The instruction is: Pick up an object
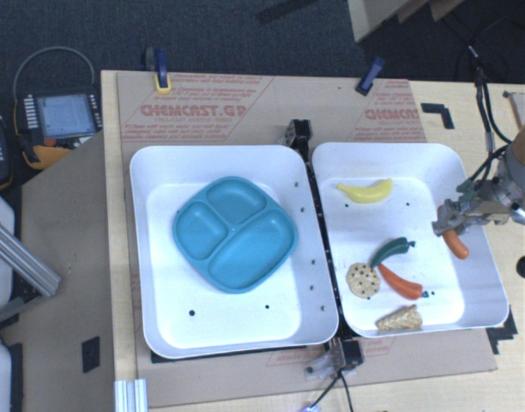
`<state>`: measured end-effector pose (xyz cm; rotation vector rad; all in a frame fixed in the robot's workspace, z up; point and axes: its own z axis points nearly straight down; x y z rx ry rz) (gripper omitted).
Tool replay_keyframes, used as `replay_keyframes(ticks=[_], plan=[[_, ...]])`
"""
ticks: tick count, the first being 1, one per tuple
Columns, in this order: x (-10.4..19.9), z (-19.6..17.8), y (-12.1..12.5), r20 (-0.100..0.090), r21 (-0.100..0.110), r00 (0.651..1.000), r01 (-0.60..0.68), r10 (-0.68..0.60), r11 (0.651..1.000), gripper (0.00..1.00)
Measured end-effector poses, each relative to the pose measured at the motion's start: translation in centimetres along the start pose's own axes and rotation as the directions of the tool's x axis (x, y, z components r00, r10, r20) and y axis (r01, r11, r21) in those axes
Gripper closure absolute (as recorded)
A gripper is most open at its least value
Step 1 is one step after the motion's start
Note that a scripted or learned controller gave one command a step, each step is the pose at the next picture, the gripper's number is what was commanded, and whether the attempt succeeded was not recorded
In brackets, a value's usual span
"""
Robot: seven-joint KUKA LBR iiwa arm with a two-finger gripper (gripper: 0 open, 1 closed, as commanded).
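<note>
Two white bins sat side by side on the counter [245,110]. My end effector [451,221] hung at the right bin's [477,312] right wall, over a small orange carrot [456,245]; whether it was spread or pinching, I could not tell. A blue divided plate [235,245] lay in the left bin [159,307].

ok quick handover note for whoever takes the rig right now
Gripper: at the right bin's right side, right over an orange carrot; whether it grips it can't be told.
Right bin: banana at the top, green pepper, red chili, cookie, bread piece.
Left bin: blue divided plate.
Done: no lift visible yet.
Left: confirm the grasp, lift an object.
</note>
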<state>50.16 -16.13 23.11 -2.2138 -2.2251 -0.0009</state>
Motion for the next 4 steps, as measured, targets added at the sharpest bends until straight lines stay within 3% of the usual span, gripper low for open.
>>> replay_keyframes(ticks=[1, 3, 4], plan=[[5.2, -0.2, 1.1, 0.001, -0.001, 1.0, -0.004, 0.004, 1.0, 1.0], [16.6, 0.2, -0.6, -0.001, 0.002, 1.0, 0.002, -0.002, 1.0, 1.0], [23.0, 0.1, -0.2, 0.0, -0.002, 1.0, 0.003, -0.003, 1.0, 1.0]])
